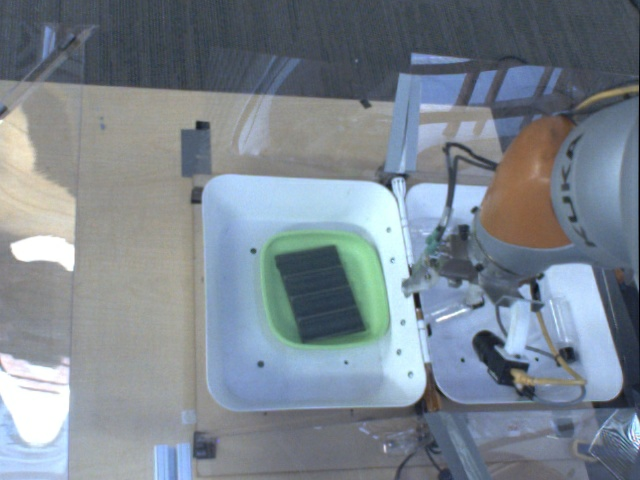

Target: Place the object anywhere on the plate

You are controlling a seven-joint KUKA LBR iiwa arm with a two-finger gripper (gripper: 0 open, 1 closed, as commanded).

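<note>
Pale wooden bench (120, 298), two white bins. Just left of frame centre, the block (318, 293), dark, flat and ridged, lies on the green plate (272, 268) in the left bin (228, 268). It looks stiff and light; best taken across its narrow width. The plate's raised rim crowds its edges. At right, the gripper (490, 288) hangs over the right bin (590, 298); open or closed, I cannot tell.

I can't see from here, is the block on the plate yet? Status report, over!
Gripper over right shallow white bin. Dark grey ridged block flat on green square plate, left bin. Nothing blocking.
</note>
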